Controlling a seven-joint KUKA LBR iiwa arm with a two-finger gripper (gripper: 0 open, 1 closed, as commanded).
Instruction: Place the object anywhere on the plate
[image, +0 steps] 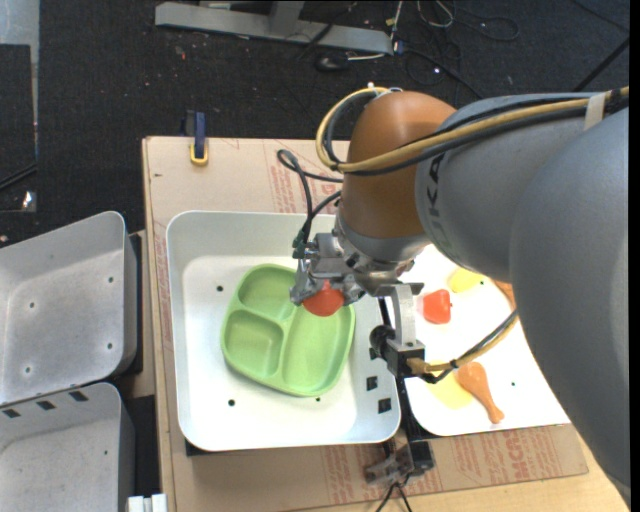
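**Red piece held over the plate's right edge**

In the left bin (200, 400), one green plate (285, 335) with three compartments lies tilted slightly, its left and lower sides standing well apart from the bin walls, so bare white floor runs all around it on those sides. The plate's right edge sits close to the bin's right wall, leaving little room there. Over that upper right edge hangs the gripper (322, 292), its fingers closed in on one small red object (323, 302), which shows between them, above the plate's rim. Whether the object touches the plate cannot be told. The grey arm (540, 200) with its orange band (395, 150) covers the back of both bins. To the right, the second bin (530, 405) holds four visible pieces: one red piece (436, 306), a yellow piece (463, 281) beside the arm, a pale yellow piece (450, 395) near the front, and one orange drumstick-shaped toy (481, 388) lying aslant, just beside it.
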